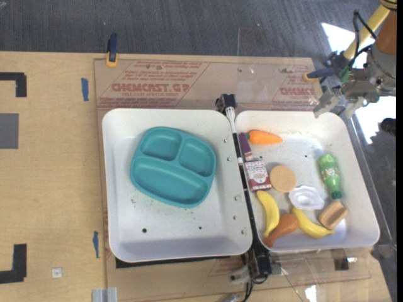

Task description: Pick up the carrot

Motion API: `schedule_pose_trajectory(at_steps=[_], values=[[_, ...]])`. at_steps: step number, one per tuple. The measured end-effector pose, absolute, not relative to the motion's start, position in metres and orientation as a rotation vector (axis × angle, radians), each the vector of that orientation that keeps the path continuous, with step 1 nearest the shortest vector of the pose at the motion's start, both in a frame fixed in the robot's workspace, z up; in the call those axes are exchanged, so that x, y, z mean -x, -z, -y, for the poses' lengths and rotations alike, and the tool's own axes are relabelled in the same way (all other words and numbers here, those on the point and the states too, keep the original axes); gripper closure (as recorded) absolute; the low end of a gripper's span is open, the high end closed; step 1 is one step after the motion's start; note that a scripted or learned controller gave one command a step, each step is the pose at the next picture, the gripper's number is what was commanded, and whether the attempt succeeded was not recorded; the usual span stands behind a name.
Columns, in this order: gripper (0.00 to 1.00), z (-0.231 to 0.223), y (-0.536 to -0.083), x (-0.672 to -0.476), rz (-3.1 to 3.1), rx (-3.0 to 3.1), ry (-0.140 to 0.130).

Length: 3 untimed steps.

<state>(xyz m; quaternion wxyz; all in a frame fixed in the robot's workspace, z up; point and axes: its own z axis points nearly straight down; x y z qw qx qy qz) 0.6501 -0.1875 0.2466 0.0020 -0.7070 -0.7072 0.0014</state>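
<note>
While the orange plastic carrot with its green tip [264, 137] lay untouched at the upper left of the right white bin [362, 187], we judged nothing done: the end effector [343, 99] hovered upper right, its opening impossible to tell.

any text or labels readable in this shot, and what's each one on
"CHEMCAST GP", red print repeated on the masking paper of the clear sheet behind the bins; the smaller lines under it are blurred.
Same red print at the sheet's right end, partly readable.
Pink-and-white packet: print too small.
</note>
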Motion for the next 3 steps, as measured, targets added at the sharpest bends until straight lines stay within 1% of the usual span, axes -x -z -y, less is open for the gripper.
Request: schedule_pose_trajectory(at_steps=[1, 2, 3], values=[[0.0, 0.095, -0.153, -0.656, 2.275, 2.152, -0.002], [0.0, 0.095, -0.1, -0.666, 2.11, 2.329, 0.001], [0.0, 0.118, -0.096, -0.619, 2.344, 2.121, 0.03]])
